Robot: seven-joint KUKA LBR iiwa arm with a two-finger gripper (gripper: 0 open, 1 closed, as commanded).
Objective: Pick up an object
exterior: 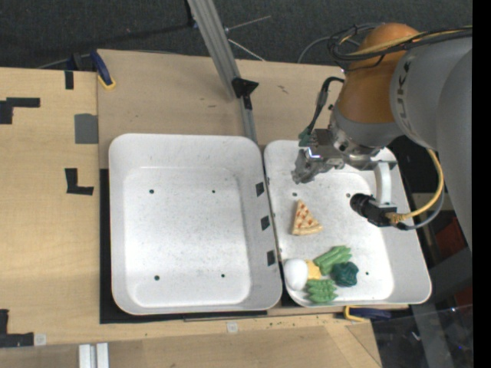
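Note:
My gripper (pixel 304 172) hangs over the back left part of the right bin (pixel 399 282), above and slightly behind a pizza-slice toy (pixel 304 219) that lies flat on the bin floor. Nothing shows between the fingers. At the bin's front sit a white egg-shaped toy (pixel 294 271), a small yellow piece (pixel 313 270), a green vegetable toy (pixel 332 257), a dark teal piece (pixel 346 274) and another green leafy toy (pixel 321 290), clustered together.
The left bin (pixel 123 205) lies beside the right one, with black clips along the shared wall (pixel 265 221). A grey metal pole (pixel 219 37) slants down to the bins' back junction. A black cylinder (pixel 370 208) with a yellow cable hangs off the wrist.

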